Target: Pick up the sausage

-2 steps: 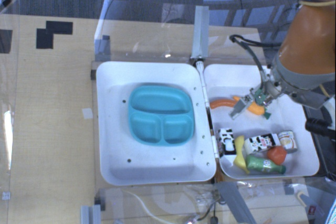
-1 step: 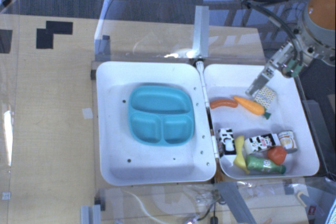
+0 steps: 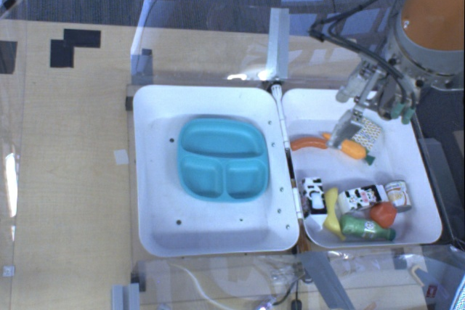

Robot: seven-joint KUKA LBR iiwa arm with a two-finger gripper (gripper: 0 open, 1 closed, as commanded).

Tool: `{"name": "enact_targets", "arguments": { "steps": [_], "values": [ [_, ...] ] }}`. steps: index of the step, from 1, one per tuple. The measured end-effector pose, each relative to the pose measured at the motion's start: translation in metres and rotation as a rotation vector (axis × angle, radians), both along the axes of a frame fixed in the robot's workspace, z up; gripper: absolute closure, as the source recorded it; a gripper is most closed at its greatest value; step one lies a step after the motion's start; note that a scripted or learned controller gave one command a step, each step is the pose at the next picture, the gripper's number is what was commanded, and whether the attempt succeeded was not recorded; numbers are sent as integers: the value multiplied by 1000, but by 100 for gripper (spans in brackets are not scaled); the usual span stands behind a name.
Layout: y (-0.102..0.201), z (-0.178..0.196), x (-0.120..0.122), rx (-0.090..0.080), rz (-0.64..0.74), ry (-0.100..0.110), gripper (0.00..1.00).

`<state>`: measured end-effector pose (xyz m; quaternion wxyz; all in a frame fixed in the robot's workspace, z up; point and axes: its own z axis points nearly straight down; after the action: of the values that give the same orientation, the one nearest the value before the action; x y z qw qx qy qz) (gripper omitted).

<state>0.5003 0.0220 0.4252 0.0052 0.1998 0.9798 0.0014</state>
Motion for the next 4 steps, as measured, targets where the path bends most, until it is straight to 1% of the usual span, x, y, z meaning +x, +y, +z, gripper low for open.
{"name": "enact_targets", "arguments": {
  "steps": [1, 2, 3, 4],
  "values": [
    [34, -14, -12, -4, 485, -3, 0],
    [-35, 13, 12, -6, 444, -3, 0],
    [-3, 0, 0, -10, 912, -2, 0],
    [9, 12, 7, -13, 1169, -4, 0]
  ]
}}
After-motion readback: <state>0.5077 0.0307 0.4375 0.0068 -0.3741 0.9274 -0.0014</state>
